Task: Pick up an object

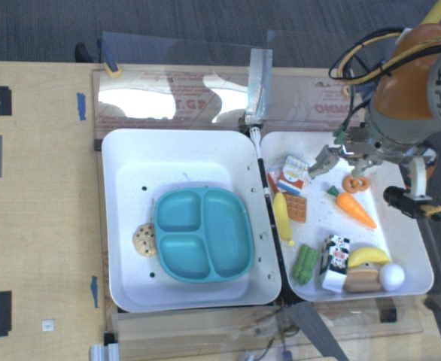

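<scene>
**Approach over the right bin, nothing picked yet**

From my seat I read this as the reach-in step: the arm (412, 81) comes in from the right and the gripper (346, 159) hangs over the upper part of the right bin (420, 273). No object has been lifted out, as far as I can judge.

The fingers (324, 160) look spread, one slanting out to the left toward the small carton (292, 173), the other lying nearer the pretzel (355, 182). I see nothing between them. Whether the tips touch the bin floor I cannot tell from this slant.

Candidates lie close: the pretzel just below the gripper, the carrot (354, 207) beside it, the waffle (296, 208) and the corn cob (282, 216) further left. Along the near edge sit a green pod (305, 264), a milk carton (336, 254), a banana (368, 257), a bread piece (362, 279) and a white egg (391, 277).

The left bin (123, 201) holds a teal divided tray (203, 234) with a cookie (144, 238) touching its left rim.

Next I would want the gripper centred over one item, likely the pretzel or carrot, then lowered straight and closed. The crowding is a risk: a finger could nudge a neighbour.
</scene>
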`<state>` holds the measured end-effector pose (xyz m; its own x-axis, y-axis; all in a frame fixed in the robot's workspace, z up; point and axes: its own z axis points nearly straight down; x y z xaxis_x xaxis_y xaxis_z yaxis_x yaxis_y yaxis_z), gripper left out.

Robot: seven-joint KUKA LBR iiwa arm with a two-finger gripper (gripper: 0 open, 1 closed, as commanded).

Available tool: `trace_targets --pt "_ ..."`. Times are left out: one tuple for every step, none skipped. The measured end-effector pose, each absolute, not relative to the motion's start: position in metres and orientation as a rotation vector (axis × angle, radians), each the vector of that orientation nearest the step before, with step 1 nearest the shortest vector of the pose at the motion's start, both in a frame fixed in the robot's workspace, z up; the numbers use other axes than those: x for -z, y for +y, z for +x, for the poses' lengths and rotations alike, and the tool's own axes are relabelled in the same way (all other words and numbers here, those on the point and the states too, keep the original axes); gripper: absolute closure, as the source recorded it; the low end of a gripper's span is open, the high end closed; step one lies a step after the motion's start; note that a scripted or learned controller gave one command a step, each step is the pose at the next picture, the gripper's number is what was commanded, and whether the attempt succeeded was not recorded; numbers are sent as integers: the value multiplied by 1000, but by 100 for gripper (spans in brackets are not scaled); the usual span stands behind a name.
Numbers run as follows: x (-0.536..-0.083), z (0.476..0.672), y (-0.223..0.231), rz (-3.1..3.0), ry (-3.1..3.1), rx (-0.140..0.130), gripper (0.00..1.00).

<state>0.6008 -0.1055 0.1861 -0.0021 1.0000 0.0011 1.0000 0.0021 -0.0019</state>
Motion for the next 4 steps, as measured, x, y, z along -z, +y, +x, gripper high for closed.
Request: trace_targets --pt "-141 560 -181 -2185 -2253 -8 0" --pt "-87 582 -195 -2083 -2356 4 0" --pt "-99 583 -195 -2088 -2359 6 100" --pt "-87 520 -162 -2337 -2105 5 100"
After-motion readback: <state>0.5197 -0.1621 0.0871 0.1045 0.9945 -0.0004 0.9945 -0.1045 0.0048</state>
